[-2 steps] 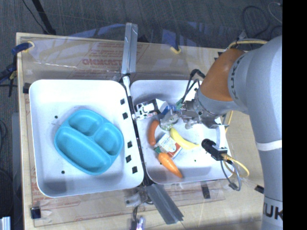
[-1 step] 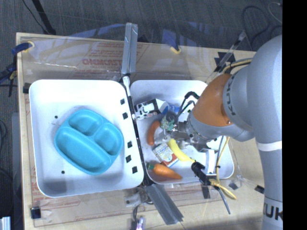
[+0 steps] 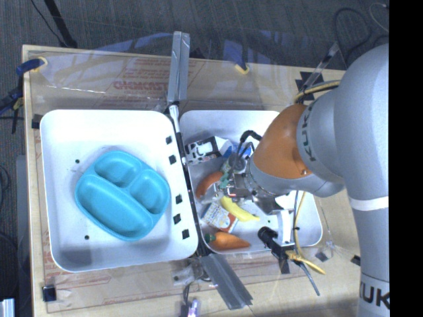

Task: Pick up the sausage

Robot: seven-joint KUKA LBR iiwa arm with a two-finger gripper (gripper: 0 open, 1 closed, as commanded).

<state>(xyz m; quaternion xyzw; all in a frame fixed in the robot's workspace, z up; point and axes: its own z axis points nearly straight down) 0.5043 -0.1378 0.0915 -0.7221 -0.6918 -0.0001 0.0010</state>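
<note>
Gripper point(image 3: 228, 180): low in right bin point(image 3: 291, 121); finger state cannot be determined.
Sausage point(image 3: 209, 181): reddish-brown, right bin, just left of gripper.
Banana point(image 3: 239, 211): below gripper.
Carrot point(image 3: 228, 242): bin's near edge.

Blue tray point(image 3: 122, 202) in white bin point(image 3: 59, 243); reddish-brown sausage point(image 3: 209, 181), yellow banana point(image 3: 239, 211), orange carrot point(image 3: 228, 242).

A single camera sits fixed above the surface point(image 3: 277, 78), looking down at a slant. It stands far enough back to take in both white bins at once: the left bin point(image 3: 59, 177) and the right bin point(image 3: 225, 119) side by side, with dark floor point(image 3: 198, 12) past the far edge. The arm point(image 3: 344, 137) comes in from the right and looms large and close.
</note>
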